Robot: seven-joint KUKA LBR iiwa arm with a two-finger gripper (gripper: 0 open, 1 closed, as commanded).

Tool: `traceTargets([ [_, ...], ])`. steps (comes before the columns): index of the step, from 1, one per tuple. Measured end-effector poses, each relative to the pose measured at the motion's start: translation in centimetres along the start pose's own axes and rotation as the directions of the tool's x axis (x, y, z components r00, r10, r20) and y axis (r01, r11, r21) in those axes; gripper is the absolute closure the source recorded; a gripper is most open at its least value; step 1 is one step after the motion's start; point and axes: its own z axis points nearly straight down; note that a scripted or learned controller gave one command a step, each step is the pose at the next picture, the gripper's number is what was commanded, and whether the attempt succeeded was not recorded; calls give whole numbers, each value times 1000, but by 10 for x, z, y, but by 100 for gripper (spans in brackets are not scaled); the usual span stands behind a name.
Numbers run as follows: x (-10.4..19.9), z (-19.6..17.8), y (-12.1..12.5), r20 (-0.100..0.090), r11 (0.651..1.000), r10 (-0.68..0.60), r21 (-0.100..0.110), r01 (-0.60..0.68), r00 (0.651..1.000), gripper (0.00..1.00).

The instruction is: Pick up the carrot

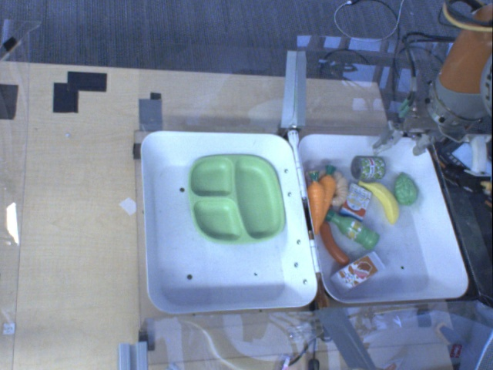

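Camera view from above shows the bench (77,230) with two white bins side by side. Left bin (166,276) carries a green divided plate (235,197). Right bin (431,272) holds the small things: a banana (383,199), a green bottle (356,232), a sausage (333,245), a can (368,166), a green leafy piece (407,189), two small cartons (357,200) (356,271) — and the carrot (319,199), which lies against the left wall of this bin, beside the divider, pointing toward the near side.

I judge that the task is at its beginning: the carrot is not yet approached. The arm (466,75) stands over the far right corner of the right bin, well apart from the carrot. The next move calls for travel across the bin to the left, then descent along the carrot's length, with care for the wall.

The gripper (400,136) has its fingers spread apart — it holds nothing and touches nothing.
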Motion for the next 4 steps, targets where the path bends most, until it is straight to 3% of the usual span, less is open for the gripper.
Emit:
traceTargets([
  [1, 52, 78, 7, 0, 961, -278, -2, 278, 961, 0],
  [2, 91, 98, -23, 3, 992, -127, -7, 127, 992, 0],
  [3, 93, 96, -64, 7, 938, -347, -11, 347, 938, 0],
  [4, 60, 94, -132, 2, 892, -452, -3, 452, 892, 0],
])
